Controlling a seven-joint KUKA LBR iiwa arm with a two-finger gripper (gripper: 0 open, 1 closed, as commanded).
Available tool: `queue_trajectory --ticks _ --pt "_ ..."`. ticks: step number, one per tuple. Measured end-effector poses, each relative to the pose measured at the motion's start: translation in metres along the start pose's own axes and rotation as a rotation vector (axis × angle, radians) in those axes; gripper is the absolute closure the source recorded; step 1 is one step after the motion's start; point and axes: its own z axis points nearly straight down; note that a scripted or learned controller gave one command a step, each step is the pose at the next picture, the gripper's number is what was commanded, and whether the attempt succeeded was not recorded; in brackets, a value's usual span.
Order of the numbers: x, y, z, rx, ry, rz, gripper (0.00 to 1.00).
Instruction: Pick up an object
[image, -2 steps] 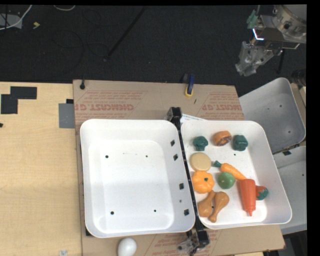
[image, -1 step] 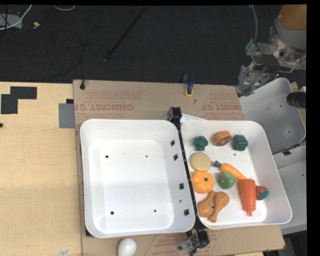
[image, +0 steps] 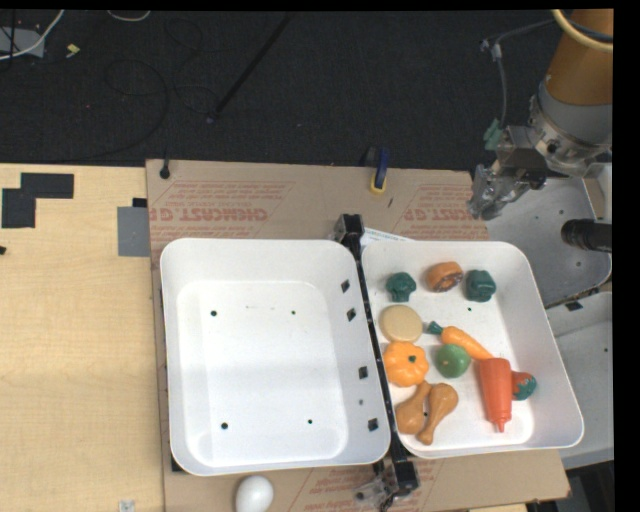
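- Hovering at two o'clock, the end effector (image: 492, 193) hangs beyond the right bin's (image: 545, 300) far rim; whether it is open or closed cannot be told.
- Toy foods fill that bin: a pumpkin (image: 405, 363) at centre, a carrot (image: 463, 341) toward three o'clock.
- Beside the bench's (image: 70, 350) left bin (image: 170, 350), at six o'clock, lies a white ball (image: 254, 493).

The toy foods (image: 447, 350) lie in the right bin (image: 548, 330), left bin (image: 190, 300) beside it, ball (image: 254, 493) before it.
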Motion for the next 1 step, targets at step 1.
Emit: queue_trajectory --ticks 1 --pt "-0.0164 0.0009 -0.0223 -0.01 -0.001 -0.001 1.0"
